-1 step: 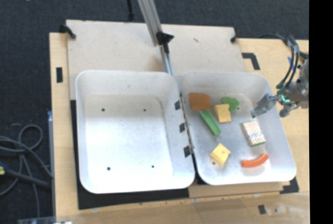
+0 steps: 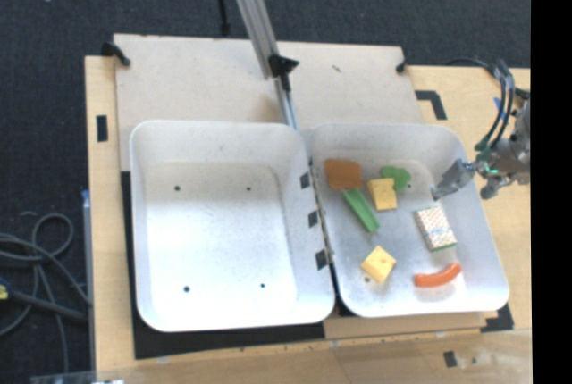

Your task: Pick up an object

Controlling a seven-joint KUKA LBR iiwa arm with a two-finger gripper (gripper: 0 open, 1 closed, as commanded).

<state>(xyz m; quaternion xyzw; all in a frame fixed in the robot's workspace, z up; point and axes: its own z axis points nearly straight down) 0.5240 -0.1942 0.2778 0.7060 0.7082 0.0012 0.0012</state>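
Reaching in from the right edge of the view, the gripper [image 2: 466,179] hangs over the right rim of the right bin [image 2: 487,235]. Its two fingers [image 2: 450,178] look spread apart, and nothing sits between them (the picture is a little blurred there, but I see no object in the gap).

The right bin carries all the objects. A brown block [image 2: 343,173] lies near the upper left corner of it, just beside the divider between the bins. Below it a long green piece [image 2: 361,208] lies at a slant. A small yellow block [image 2: 383,194] is just beside the green piece, and a rounded green object [image 2: 396,177] touches the yellow block at its upper right. A second yellow block [image 2: 378,264] lies lower, near the front wall. A small patterned box [image 2: 434,227] lies near the right side, below the fingers and apart from them. An orange-red curved piece [image 2: 437,277] lies below the box, near the front right corner.

The left bin [image 2: 143,195] stands touching the right one on the desk [image 2: 103,221]. A metal rail [image 2: 250,7] runs at a slant from the top of the view down to the place where the bins meet.
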